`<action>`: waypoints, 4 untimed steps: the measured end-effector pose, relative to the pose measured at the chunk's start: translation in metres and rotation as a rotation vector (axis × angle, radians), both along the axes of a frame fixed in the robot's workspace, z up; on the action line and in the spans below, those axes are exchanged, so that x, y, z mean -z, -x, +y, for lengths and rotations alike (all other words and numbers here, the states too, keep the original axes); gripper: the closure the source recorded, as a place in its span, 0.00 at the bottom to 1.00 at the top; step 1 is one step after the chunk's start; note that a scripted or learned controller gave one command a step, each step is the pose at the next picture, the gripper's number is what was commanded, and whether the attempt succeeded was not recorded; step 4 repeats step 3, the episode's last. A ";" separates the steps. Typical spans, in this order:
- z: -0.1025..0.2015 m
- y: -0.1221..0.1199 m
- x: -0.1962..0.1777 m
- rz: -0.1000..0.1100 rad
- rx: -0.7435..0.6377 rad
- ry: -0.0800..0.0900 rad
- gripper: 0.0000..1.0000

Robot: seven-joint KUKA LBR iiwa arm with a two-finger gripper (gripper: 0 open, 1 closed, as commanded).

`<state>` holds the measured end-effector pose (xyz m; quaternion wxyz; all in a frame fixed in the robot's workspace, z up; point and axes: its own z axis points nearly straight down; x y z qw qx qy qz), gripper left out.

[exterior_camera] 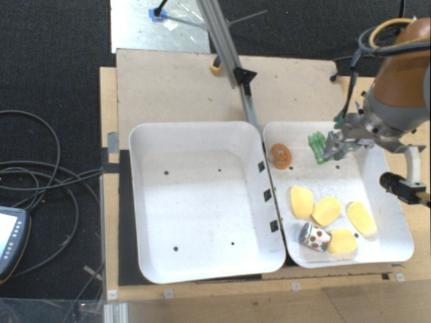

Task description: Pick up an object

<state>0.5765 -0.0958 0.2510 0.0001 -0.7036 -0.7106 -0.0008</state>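
Nearest me, well below the jaws, the right bin [397, 237] holds four yellow pieces [327, 211] and a small red-and-white patterned cup [314, 237], with an orange disc [281, 155] off to the jaws' left. The left bin [195, 200] has nothing in it. Farther back the gripper [335, 147] sits at the green toy [318, 147], jaws seemingly touching it though I cannot tell if they pinch, so lifting is left.

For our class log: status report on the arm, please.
Gripper low in right bin, at green object; grasp unconfirmed. Four yellow pieces, orange disc lie apart.
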 end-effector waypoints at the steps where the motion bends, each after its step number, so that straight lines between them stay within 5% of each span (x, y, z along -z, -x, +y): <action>1: 0.053 0.005 0.014 0.001 -0.001 -0.001 1.00; 3: 0.156 0.009 0.003 0.000 -0.001 -0.001 1.00; 4: 0.156 0.009 0.003 0.000 -0.001 -0.001 1.00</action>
